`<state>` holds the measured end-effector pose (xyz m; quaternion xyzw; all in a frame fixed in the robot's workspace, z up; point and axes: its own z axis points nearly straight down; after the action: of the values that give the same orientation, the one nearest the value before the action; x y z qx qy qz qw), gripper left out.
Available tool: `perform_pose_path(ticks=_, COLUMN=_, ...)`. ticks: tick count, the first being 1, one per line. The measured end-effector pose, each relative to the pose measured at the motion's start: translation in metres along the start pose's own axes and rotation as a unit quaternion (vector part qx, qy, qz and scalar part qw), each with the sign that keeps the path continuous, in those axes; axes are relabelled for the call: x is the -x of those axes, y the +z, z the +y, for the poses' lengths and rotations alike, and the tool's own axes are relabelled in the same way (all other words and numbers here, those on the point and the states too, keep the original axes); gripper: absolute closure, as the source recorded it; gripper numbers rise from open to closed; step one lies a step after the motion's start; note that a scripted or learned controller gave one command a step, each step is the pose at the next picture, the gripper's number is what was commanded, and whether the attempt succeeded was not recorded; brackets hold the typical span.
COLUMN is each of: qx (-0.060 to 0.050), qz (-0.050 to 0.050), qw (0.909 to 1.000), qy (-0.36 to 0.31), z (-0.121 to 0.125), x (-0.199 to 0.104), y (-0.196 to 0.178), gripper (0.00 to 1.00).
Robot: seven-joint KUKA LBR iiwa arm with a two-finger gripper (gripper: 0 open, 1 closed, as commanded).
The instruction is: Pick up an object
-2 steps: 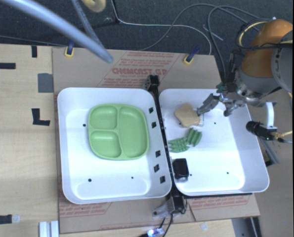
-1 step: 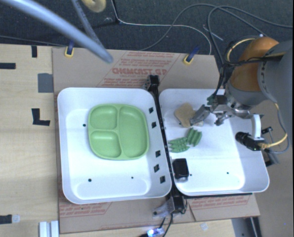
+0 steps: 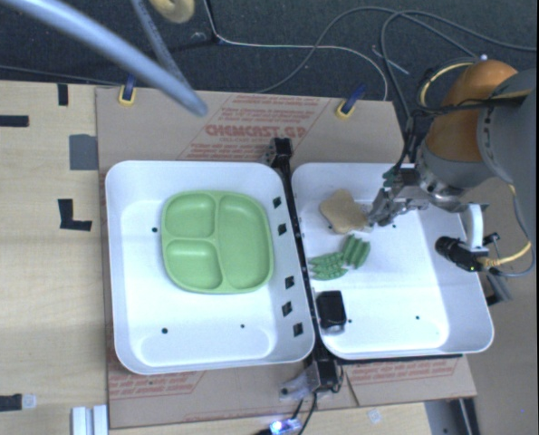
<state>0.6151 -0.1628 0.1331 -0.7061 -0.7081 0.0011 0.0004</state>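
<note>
Pale wood tabletop (image 3: 33, 270) stretches across my feed, with a sheet of brown cardboard (image 3: 251, 125) laid over it and black tape marks (image 3: 68, 214) stuck on the wood at the left. On the cardboard I see two shallow white bins side by side, touching along a black clip strip. My left bin (image 3: 133, 333) holds a light green divided plate (image 3: 218, 242) with three compartments, lying flat near the bin's middle. My right bin (image 3: 432, 324) carries three things: a tan, lumpy object (image 3: 341, 210) near its upper left, a green ribbed object (image 3: 342, 256) just below it and slightly apart, and a small black block (image 3: 331, 308) lower down, close to the dividing wall.

From the right I see the arm (image 3: 486, 134) reaching in, grey with its orange band showing at the top, bent over the right bin. Its hand (image 3: 383, 208) sits low at the upper part of that bin, just beside the tan object on its right side; the tips point toward it. From this slanted view I cannot tell whether the hand is open or closed, and I see nothing lifted. Black cables (image 3: 360, 34) loop over the dark floor behind the tabletop, and a blurred grey bar (image 3: 97, 39) crosses the upper left corner
</note>
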Motion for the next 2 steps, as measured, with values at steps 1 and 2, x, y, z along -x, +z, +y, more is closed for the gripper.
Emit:
perform_pose_path(ticks=1, qx=0.002, qz=0.000, qw=1.0000, qy=0.001, z=-0.003, x=0.000, y=-0.043, gripper=1.00)
perform_pose_path(ticks=2, qx=0.003, qz=0.000, qw=1.0000, qy=0.001, z=-0.008, x=0.003, y=-0.104, gripper=1.00)
